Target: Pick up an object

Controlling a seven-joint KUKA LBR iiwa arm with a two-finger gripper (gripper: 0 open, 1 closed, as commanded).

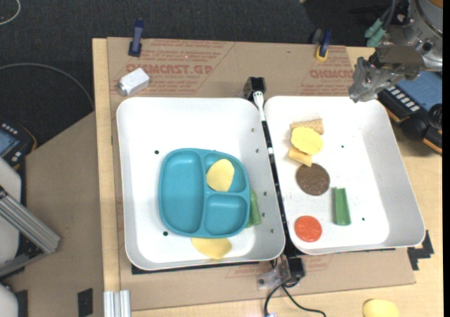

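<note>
My gripper (361,88) hangs over the far right corner of the right bin (394,168), apart from every object in it. In that bin lie a tan cracker (308,126), a yellow chip (306,140), a small yellow block (300,157), a brown round disc (312,178), a green stick (341,206) and a red-orange disc (308,228). The left bin (140,140) holds a teal divided plate (186,192) with a yellow piece (221,175) in its upper right compartment. Another yellow piece (211,246) pokes out under the plate's near edge.
A green piece (254,209) lies against the plate's right side. A white block (133,81) sits on the board beyond the left bin. Clamps (136,38) (323,45) grip the board's far edge. A yellow object (380,307) lies off the bench at the bottom right.
</note>
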